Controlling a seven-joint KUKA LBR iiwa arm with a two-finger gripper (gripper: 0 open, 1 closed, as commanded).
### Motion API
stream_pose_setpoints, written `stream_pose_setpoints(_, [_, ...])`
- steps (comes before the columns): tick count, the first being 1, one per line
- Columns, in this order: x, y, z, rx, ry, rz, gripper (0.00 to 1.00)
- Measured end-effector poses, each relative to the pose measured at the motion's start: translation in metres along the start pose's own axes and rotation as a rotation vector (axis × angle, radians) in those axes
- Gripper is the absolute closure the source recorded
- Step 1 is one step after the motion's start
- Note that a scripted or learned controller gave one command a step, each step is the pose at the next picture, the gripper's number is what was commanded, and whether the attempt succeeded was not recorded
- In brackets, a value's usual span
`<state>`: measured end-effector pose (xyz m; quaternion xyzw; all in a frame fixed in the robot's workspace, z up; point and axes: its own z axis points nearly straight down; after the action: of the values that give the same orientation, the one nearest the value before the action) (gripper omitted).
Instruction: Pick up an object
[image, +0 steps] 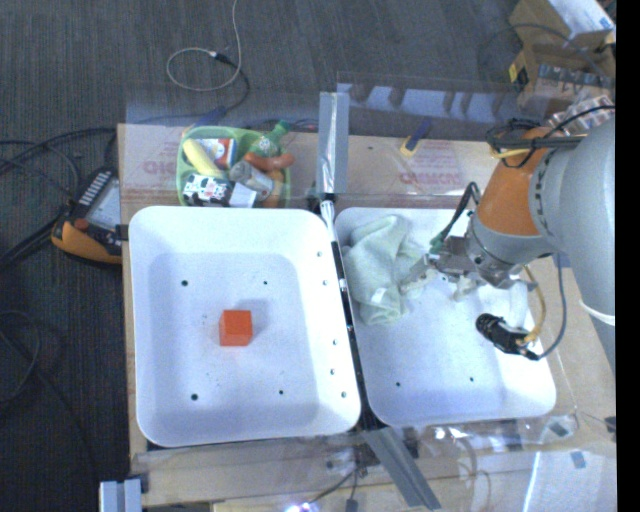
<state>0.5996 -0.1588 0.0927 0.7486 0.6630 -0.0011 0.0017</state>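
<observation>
**Gripper at the cloth in the right bin**

The arm (560, 200) reaches into the right bin (450, 390), and its gripper (425, 272) sits low at the right-hand edge of a pale crumpled cloth (378, 262). The cloth lies bunched against the bin's left wall, toward its far-left corner, with folds rising above the floor. How the gripper stands — spread or closed — cannot be told from this slant, and no fold can be seen caught in it.

The cloth looks like the thing being tried for. It is likely light and limp, so it should not slip the way a hard, smooth thing would, but a shallow pinch may catch only a thin layer and let it slide out on the lift. The raised ridge nearest the gripper looks the best place to bite; the flat skirts pressed to the floor offer less.

In the left bin (160, 400) a small orange block (236, 327) rests near the middle of the floor, well apart from the arm. It looks stiff and square-sided, to be taken across two opposite faces.
</observation>
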Motion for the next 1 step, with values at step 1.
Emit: stream_pose_setpoints(1, [-0.0431, 0.0065, -0.1114, 0.004, -0.001, 0.106, 0.0])
